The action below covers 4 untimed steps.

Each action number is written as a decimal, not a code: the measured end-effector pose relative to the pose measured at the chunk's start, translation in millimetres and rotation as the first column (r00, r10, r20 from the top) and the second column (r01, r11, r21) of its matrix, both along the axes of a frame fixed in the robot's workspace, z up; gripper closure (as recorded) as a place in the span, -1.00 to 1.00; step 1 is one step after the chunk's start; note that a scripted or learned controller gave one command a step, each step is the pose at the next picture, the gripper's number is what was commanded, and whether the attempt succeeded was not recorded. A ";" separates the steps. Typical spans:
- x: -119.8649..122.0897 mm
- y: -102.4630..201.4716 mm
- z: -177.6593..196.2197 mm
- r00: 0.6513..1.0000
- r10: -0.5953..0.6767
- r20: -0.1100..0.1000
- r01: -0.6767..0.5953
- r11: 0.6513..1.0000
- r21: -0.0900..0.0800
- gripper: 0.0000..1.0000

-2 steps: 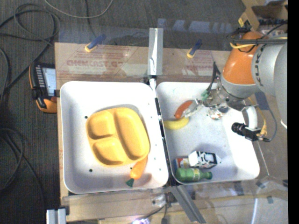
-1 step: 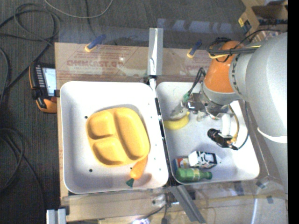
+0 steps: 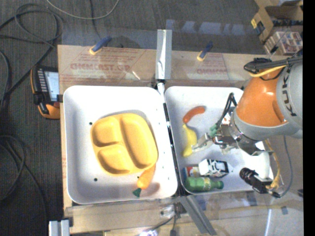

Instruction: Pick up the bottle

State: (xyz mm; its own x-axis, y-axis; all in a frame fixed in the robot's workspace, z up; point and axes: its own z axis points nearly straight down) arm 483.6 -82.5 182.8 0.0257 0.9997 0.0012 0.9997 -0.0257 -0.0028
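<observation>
A green bottle (image 3: 204, 183) lies on its side at the front edge of the right bin (image 3: 216, 95). Just behind it lies a white bottle with a black label and a red cap (image 3: 210, 167). My gripper (image 3: 210, 137) hangs over the middle of the right bin, above and behind both bottles and just right of a yellow banana (image 3: 188, 137). Its fingers (image 3: 201, 144) stand open with nothing between them, and it touches neither bottle.
A red chili (image 3: 193, 113) lies at the back of the right bin. The left bin (image 3: 74, 146) holds a yellow divided tray (image 3: 124, 142) and an orange carrot (image 3: 145, 180) at its front. A metal divider (image 3: 169, 132) separates the bins.
</observation>
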 end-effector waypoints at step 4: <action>83.8 89.0 -0.9 0.999 -0.040 -0.003 0.040 0.999 -0.001 -1.00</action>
State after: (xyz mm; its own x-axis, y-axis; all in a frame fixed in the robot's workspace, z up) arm 567.4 6.5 182.0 0.0655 0.9979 -0.0003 0.9978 -0.0655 -0.0053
